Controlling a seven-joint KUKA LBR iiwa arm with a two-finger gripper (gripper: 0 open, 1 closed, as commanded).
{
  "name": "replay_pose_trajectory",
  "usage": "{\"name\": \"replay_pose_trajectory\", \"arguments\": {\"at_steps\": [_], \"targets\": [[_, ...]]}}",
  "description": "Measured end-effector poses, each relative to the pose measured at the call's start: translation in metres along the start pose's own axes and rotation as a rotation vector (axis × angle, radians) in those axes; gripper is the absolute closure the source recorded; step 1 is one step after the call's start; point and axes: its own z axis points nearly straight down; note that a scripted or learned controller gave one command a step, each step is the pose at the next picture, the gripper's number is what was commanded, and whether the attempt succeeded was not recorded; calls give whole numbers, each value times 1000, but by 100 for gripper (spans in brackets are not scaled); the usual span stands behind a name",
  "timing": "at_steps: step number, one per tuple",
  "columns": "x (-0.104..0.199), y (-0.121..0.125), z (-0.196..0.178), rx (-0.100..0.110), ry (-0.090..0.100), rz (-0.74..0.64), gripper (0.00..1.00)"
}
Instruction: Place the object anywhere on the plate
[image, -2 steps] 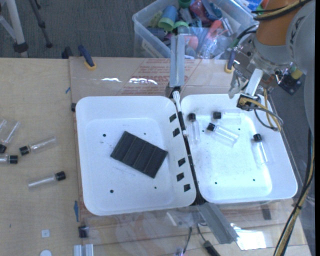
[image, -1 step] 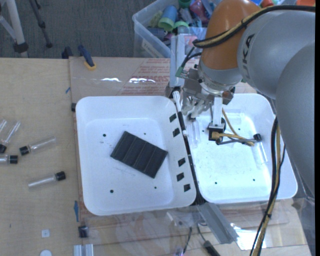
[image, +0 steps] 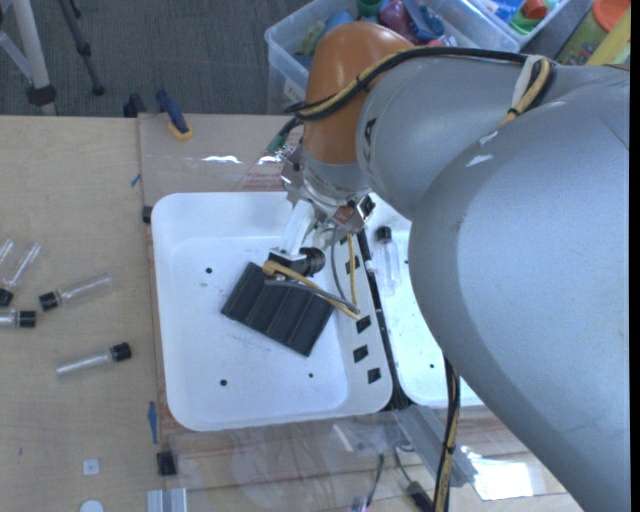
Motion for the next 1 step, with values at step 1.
{"name": "replay_pose_trajectory", "arguments": {"at_steps": [1], "targets": [[14, -88, -64, -1, 0, -246, 100]]}}
